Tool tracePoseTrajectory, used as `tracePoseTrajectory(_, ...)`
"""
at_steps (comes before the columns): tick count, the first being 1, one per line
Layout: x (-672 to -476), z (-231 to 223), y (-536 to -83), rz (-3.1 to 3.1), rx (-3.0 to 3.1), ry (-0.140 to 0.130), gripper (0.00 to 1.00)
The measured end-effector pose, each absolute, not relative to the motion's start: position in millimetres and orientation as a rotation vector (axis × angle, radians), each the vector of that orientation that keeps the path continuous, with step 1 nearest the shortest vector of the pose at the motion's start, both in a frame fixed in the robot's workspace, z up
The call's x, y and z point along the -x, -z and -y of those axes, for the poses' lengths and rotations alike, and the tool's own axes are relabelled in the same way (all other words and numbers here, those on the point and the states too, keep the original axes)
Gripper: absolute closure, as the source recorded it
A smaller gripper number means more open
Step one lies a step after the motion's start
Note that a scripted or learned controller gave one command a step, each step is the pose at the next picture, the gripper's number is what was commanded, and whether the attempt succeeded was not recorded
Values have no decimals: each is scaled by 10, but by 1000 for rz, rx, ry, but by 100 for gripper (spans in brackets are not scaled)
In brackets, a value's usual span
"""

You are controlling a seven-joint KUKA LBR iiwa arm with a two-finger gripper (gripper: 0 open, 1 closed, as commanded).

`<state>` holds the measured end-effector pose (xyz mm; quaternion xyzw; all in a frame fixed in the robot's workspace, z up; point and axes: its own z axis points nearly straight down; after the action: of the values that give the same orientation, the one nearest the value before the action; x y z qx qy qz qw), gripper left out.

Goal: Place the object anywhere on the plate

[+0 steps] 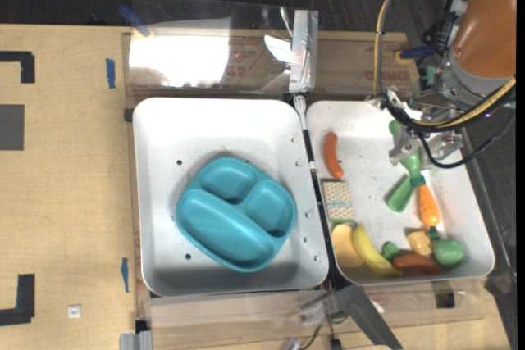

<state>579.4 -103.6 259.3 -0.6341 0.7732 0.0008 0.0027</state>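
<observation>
— What is sitting in the left shallow white bin [156, 127]?
— A teal plastic divided plate [236, 213], lying flat.
— And the right white bin [361, 127]?
— The two-finger gripper [408, 160] is hanging over a green toy vegetable [402, 193]; a yellow banana [369, 252] is lying near the front.

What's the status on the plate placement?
Gripper low in right bin, over green toy; grasp unconfirmed. Blue plate in left bin, nothing on it. Path across the divider looks clear.
</observation>
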Motion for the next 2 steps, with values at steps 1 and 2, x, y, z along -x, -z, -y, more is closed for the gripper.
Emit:
tracePoseTrajectory(1, -5294, 1175, -2136, -2468, 1941, -5, 100)
tracePoseTrajectory(2, -5327, 1146, -2253, -2459, 1939, 3, 100)
